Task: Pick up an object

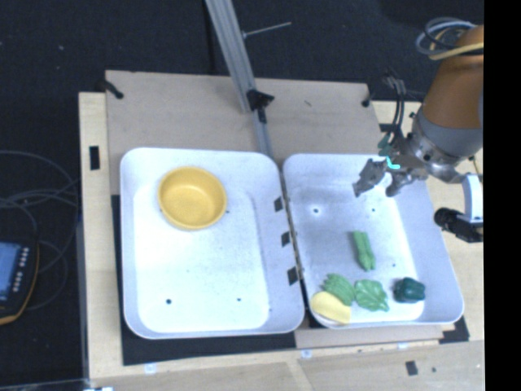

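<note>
Two white bins sit side by side on the bench, and you will find everything worth picking in the right bin (423, 243) — along its near edge. The gripper (379, 182) hangs over the far half of that bin, toward its right wall, with its two dark fingers spread apart and nothing between them.

Nearest to the gripper is the long green vegetable (363, 249), lying roughly lengthwise in the middle of the bin, well apart from the fingers and on the near side of them. Further toward the near edge you have a row of four pieces: a yellow piece (330, 307) in the near left corner, a leafy green piece (339, 287) touching it, a second leafy green piece (372, 295) just beside that, and a dark green piece (409, 289) toward the near right corner, a little apart from the others.

The left bin (203, 283) carries a yellow bowl (192, 197) upright in its far left part — far from the gripper, across the wall between the bins.

The arm (454, 96) enters from the right, its orange band above the wrist.
</note>
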Robot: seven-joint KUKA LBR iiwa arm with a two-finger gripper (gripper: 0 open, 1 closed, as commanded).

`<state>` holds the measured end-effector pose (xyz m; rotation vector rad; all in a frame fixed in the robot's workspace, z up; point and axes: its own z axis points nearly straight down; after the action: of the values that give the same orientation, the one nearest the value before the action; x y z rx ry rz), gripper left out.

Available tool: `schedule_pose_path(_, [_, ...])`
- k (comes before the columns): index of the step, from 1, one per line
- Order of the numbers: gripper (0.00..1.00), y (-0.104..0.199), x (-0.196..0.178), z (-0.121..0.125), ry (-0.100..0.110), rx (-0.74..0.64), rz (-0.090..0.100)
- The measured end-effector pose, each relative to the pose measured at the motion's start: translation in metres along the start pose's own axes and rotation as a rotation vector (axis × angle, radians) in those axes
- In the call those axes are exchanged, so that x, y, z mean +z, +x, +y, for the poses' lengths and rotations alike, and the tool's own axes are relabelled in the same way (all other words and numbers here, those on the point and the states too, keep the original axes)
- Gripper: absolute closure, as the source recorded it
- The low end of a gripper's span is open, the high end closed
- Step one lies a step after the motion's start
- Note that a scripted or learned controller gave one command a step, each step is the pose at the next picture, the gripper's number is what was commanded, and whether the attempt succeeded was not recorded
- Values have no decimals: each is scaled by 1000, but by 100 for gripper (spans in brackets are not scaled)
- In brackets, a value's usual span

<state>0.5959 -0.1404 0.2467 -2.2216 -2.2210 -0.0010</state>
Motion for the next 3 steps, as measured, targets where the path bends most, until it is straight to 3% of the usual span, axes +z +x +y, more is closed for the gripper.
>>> schedule_pose_path(1, [0,0,0,0,0,0,0])
schedule_pose_path(3, [0,-12,92,-12,4,1,-1])
